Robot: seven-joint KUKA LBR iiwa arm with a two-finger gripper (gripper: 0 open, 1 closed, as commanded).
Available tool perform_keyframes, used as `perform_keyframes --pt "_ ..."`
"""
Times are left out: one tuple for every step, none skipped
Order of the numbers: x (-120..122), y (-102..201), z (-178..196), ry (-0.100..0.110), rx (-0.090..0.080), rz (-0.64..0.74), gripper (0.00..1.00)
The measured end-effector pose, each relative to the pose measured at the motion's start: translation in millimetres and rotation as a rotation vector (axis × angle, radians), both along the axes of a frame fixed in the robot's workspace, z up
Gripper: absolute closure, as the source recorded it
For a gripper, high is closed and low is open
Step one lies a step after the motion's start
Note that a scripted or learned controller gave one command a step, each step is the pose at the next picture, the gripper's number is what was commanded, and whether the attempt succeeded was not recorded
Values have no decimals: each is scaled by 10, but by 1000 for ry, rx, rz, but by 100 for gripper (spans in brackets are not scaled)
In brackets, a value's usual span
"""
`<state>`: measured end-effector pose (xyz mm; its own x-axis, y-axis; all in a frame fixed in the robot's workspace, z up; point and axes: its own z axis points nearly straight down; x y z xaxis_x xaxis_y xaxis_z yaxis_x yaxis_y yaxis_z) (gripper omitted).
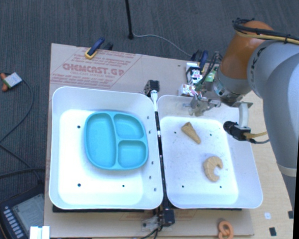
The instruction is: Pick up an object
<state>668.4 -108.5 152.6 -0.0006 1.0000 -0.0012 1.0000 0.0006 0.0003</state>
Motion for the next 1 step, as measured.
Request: perform_keyframes --pt "-2 122 -53 1 0 0 100"
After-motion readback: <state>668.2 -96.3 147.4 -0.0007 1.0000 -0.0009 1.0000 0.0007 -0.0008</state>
